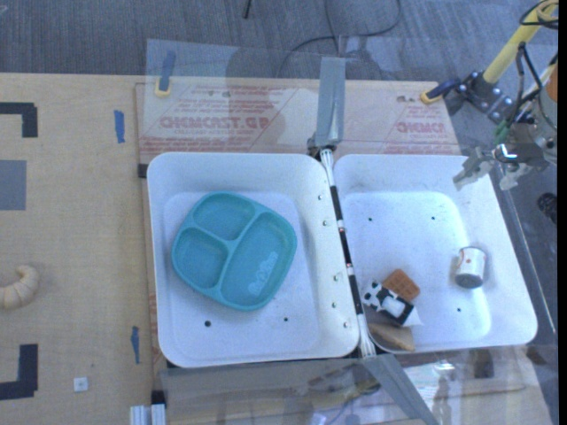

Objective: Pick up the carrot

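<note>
Hand (496,159) is being parked over the right bin's (416,228) far corner, grip can't be told, so the probable carrot (403,283) isn't being blocked.

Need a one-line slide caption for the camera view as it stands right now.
Gripper over the right bin's far edge; teal divided plate in the left bin, small objects in the right.

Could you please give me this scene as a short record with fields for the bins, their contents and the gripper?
left bin: holds a teal divided plate
right bin: holds a small white cylinder, an orange piece, a black-and-white toy, a tan item at the near left corner
gripper: above the right bin's far right corner, holding nothing visible
bench: pale curved item at left
</note>
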You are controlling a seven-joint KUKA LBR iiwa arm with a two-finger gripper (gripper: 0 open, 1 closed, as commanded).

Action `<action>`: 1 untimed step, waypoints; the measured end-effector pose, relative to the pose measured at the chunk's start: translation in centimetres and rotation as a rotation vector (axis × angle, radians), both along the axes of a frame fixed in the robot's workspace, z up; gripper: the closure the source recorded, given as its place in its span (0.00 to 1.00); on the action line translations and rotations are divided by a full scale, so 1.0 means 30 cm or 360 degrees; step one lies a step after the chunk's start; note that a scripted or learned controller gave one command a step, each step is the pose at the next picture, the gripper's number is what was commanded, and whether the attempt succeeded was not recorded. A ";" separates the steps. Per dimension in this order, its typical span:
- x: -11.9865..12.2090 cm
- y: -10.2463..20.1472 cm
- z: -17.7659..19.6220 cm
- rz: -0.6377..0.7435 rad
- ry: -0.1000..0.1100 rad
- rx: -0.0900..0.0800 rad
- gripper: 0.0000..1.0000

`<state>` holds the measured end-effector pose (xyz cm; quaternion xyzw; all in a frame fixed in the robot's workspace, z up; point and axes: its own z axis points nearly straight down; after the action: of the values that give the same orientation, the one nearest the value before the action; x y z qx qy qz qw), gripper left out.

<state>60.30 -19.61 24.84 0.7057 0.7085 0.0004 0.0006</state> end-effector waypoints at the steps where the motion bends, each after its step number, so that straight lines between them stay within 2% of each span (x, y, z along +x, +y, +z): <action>1: -0.100 0.124 -0.439 -0.0176 0.0003 0.0001 0.00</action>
<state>57.31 -15.91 11.66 0.7437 0.6685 -0.0001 -0.0004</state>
